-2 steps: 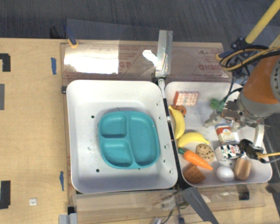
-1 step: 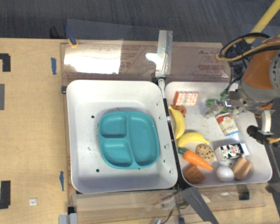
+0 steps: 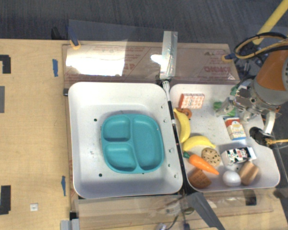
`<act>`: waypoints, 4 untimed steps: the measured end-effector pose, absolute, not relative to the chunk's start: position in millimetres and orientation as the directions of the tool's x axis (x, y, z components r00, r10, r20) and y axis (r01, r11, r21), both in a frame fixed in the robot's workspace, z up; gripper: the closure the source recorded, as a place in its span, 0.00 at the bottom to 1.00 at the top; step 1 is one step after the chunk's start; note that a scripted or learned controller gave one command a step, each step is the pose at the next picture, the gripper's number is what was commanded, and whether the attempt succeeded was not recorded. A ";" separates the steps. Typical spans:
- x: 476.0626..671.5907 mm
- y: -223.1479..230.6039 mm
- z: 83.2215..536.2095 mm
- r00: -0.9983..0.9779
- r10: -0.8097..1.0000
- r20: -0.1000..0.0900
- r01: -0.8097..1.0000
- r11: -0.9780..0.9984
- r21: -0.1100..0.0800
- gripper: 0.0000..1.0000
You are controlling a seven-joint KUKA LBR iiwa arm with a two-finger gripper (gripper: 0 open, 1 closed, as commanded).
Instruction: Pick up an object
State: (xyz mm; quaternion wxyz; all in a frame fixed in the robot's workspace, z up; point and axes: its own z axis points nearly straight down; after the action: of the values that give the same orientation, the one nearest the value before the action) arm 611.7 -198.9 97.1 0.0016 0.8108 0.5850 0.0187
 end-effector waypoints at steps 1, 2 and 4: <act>622.2 -186.2 110.3 0.358 0.934 0.002 0.934 -0.358 0.003 0.00; 631.3 -142.9 94.5 -0.001 1.000 -0.008 1.000 0.001 0.017 0.00; 610.0 -167.4 93.3 0.183 0.983 -0.004 0.983 -0.183 0.018 0.00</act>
State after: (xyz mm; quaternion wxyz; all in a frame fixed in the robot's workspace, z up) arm 610.0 -167.4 93.3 0.0082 0.7690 0.6392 0.0045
